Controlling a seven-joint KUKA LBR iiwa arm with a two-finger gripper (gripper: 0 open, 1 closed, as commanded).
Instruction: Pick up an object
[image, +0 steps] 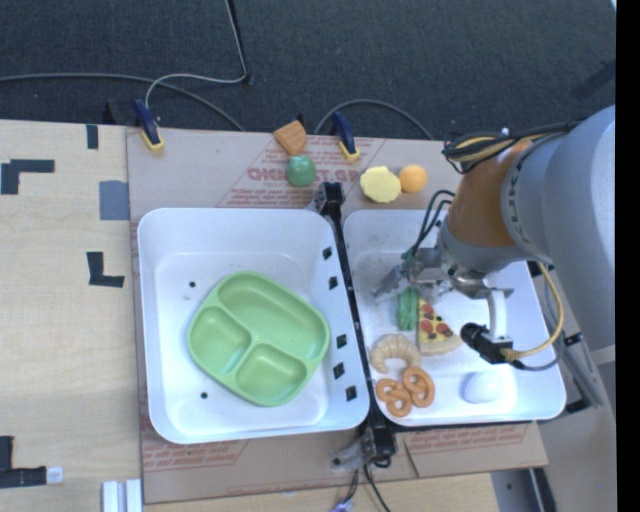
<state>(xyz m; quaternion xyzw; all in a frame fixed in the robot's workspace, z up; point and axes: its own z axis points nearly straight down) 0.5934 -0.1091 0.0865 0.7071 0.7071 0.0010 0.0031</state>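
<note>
We see the gripper (405, 283) down in the right bin (520, 405), reaching in from the right under the grey arm (570, 210) with its orange band (485, 200). Whether the tool is spread or pressed together we cannot tell, since the metal parts blur together at its tip. Just below that tip lies a green oblong toy (406, 309), touching or nearly touching it; we cannot say that it is gripped. Right beside the green piece, on its right, lies a pizza slice (434, 330). Below these rest a croissant (394, 350) and, nearer the front wall, two pretzels (408, 388) side by side. A white rounded object (481, 387) sits in the bin's front right part, hard to make out against the white floor.

The left bin (165, 240) holds a green divided plate (259, 337) with three compartments, lying flat and turned at an angle.

Both bins sit on a sheet of brown cardboard (225, 180). Behind them on the cardboard we see an orange-brown wedge (291, 136), a green ball-like toy (300, 171), a yellow lemon (380, 184) and a small orange (412, 179) touching it. Two blue clamps (149, 124) pin the cardboard's far edge. To the left spreads a pale wooden table (50, 330) with dark tape marks, and beyond lies dark carpet (400, 50) crossed by a cable (235, 55).
</note>
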